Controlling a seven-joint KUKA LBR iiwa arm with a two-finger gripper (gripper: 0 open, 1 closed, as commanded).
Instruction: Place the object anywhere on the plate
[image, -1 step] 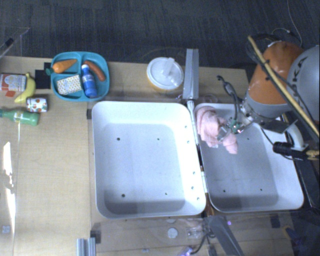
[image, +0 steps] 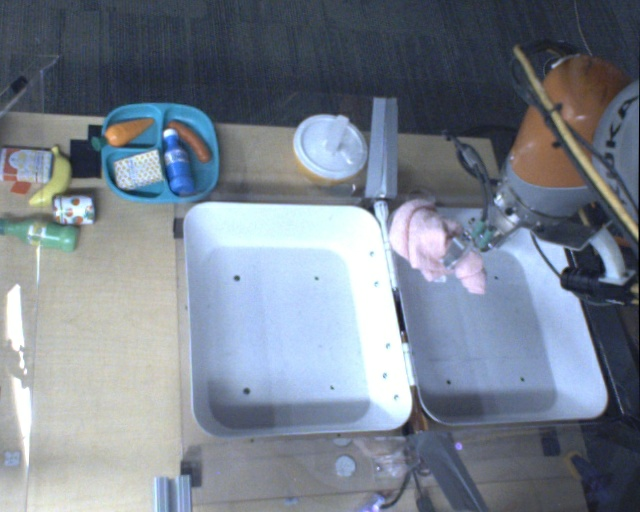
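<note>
Even, soft overhead light; faint shadows in the bins (image: 290, 400); slightly blurry overall.

No text, number or sign is legible. The carton (image: 24, 165) at the bench's left edge carries red and white print, too small to read. The small can (image: 74, 209) beside it has a patterned label, blurred. The blue bottle (image: 178, 163) in the tray (image: 205, 160) shows a pale label with no readable characters.
</note>
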